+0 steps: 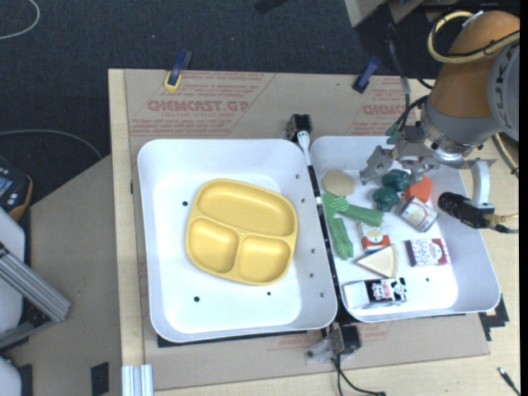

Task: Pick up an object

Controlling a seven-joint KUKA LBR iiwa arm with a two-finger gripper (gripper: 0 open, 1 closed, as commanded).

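glossy yellow plastic tray, smooth white bins

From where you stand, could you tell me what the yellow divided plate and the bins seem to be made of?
The yellow divided plate looks like moulded plastic with a satin finish: uniform colour, soft rounded compartments. The left bin and right bin look like thin white plastic, smooth, with rounded formed corners.

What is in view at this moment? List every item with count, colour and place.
bins: 2, white, side by side on the bench
tray: 1, yellow, three compartments, in the left bin
toy food and small packets: about ten, green, red, tan, white, crowded in the right bin
clamps: 2, blue, at the bench's far edge
board: 1, brown with red print, under the bins
arm: 1, grey and orange, from the right
gripper: 1, low over the right bin's far end
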